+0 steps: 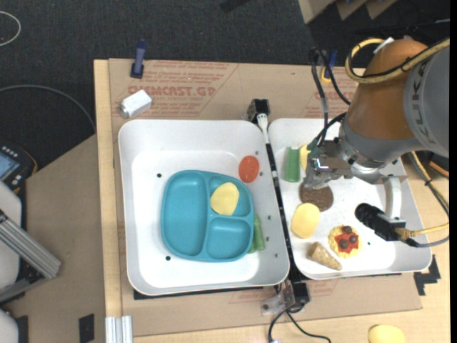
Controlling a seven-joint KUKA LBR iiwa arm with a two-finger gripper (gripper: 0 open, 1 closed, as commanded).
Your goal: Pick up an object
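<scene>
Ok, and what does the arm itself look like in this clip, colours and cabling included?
The arm is grey with a broad orange band above the wrist and dark lettering on the grey shell. Black cables run beside it, with a yellow cable looping at the top. The claw is a dark metal assembly.

The arm [400, 98] is cut off by the picture's right edge and hides much of the right bin's [371, 266] far right corner. The hand [319, 164] sits under the wrist, its fingers too hidden to read. A green piece [258, 233] is half tucked behind the blue plate's [187, 216] right rim. A yellow object [385, 334] is cut by the bottom edge.
</scene>
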